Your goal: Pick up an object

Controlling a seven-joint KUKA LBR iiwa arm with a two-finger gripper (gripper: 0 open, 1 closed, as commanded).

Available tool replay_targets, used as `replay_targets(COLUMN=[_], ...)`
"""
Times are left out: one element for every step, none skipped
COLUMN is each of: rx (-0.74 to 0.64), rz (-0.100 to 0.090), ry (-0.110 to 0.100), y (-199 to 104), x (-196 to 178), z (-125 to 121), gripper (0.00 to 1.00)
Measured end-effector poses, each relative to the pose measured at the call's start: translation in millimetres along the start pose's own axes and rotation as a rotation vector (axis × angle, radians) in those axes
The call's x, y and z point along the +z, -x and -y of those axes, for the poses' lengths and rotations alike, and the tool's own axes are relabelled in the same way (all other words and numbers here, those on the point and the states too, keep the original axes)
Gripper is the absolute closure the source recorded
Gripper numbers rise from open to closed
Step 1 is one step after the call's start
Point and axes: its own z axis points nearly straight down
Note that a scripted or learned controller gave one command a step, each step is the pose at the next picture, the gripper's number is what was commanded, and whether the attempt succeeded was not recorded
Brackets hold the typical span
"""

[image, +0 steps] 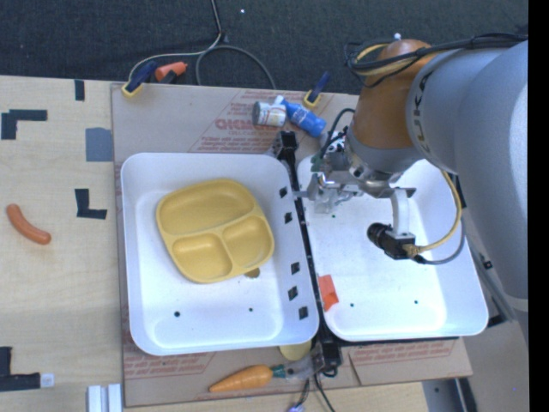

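Observation:
A yellow divided plate [214, 228] lies tilted in the left bin [146, 316]. A small dark object [251, 273] peeks out from under the plate's lower right edge. My gripper [329, 194] hangs over the upper left corner of the right bin [412, 316], close to the divider between the bins. The grey arm with its orange band [386, 101] reaches in from the right and covers the bin's far side. Nothing shows between the gripper and the bin floor from this angle.
Outside the bins, a toy carrot [243, 378] lies at the front edge, a sausage [28, 224] on the bench at far left, and a blue and white bottle [287, 114] behind the bins. An orange tag [328, 292] sits by the divider. A black cable fitting [390, 240] hangs from the arm.

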Motion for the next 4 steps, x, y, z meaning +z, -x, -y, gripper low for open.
replay_targets(rx=[-0.001,-0.004,0.003,-0.002], rz=[0.0,-0.001,0.002,-0.001], ry=[0.007,0.003,0.005,0.004], y=[50.5,11.7,90.4,67.0], x=[-58.6,-29.5,-19.9,-30.1], z=[-17.9,-32.6,-73.4,-57.2], gripper=[1.0,1.0,1.0,1.0])
